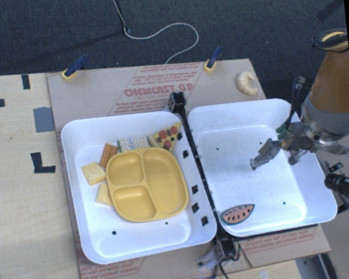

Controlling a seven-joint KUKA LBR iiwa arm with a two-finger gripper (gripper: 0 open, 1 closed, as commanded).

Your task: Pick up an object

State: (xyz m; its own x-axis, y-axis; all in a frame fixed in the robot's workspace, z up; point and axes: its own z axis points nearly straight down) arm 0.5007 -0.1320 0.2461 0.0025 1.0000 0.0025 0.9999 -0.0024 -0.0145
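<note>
My gripper point(275, 157) hangs over the right bin point(308, 211), right of its middle. It is open, and nothing sits between the fingers. A watermelon slice toy point(238, 213) lies flat at that bin's front edge, below and left of the gripper and apart from it. In the left bin point(86, 239) a yellow divided plate point(147, 184) fills the middle. A pizza slice toy point(166, 135), a speckled piece point(132, 143), a brown stick point(107, 154) and pale square crackers point(94, 173) lie along the plate's back and left sides.
A beige lump point(247, 82) rests on the cardboard sheet behind the right bin. Blue and yellow clamps point(74, 68) hold the cardboard's back edge. A black divider point(193, 165) runs between the bins. The arm's orange band point(337, 80) is at the right.
</note>
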